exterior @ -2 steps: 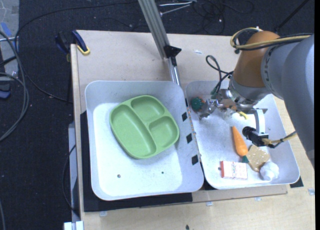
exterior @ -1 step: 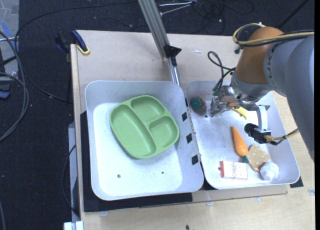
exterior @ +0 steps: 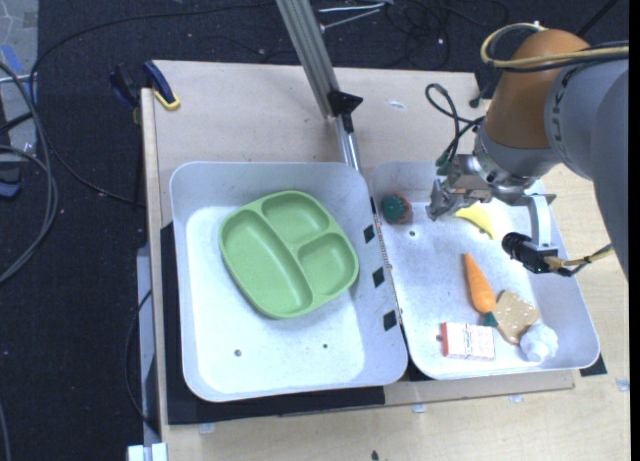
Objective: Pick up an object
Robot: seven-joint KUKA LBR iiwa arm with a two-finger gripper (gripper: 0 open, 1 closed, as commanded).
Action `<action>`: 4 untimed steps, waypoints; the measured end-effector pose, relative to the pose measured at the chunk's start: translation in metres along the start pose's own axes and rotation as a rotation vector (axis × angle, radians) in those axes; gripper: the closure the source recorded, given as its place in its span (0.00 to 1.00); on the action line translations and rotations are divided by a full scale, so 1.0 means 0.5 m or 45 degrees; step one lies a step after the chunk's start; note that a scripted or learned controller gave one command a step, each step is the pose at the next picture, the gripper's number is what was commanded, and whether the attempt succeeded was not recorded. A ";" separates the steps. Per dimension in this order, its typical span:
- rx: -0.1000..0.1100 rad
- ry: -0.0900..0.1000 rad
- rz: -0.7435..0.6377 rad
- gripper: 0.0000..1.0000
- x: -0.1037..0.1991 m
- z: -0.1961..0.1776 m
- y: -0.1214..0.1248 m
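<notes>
My gripper hangs low over the far part of the right bin, under the grey arm with its orange band. A yellow banana lies just to its right, close to it or touching; I cannot tell which. A small green ball rests to its left near the bin's far left corner. Further forward lie an orange carrot, a tan bread piece, a white lump and a red and white box.
The left bin holds a green divided plate. A slanted metal pole comes down to the bins' far edge between them. A black cable end hangs from the arm over the right bin's right side.
</notes>
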State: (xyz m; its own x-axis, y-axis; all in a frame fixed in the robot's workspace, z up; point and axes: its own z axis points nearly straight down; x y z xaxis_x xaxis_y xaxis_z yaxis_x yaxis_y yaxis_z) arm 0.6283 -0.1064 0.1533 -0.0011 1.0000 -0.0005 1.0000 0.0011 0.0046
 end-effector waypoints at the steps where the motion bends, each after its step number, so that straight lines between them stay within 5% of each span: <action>1: -0.002 -0.001 -0.001 1.00 -0.005 -0.089 0.012; 2: 0.001 0.000 -0.001 1.00 -0.005 -0.139 0.014; 4: 0.007 0.002 -0.008 1.00 0.214 -0.125 -0.006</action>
State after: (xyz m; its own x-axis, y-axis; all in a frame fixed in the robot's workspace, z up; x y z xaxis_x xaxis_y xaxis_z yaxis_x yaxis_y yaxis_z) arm 0.6248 0.0005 0.2156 -0.0071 1.0000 0.0014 1.0000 0.0071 -0.0012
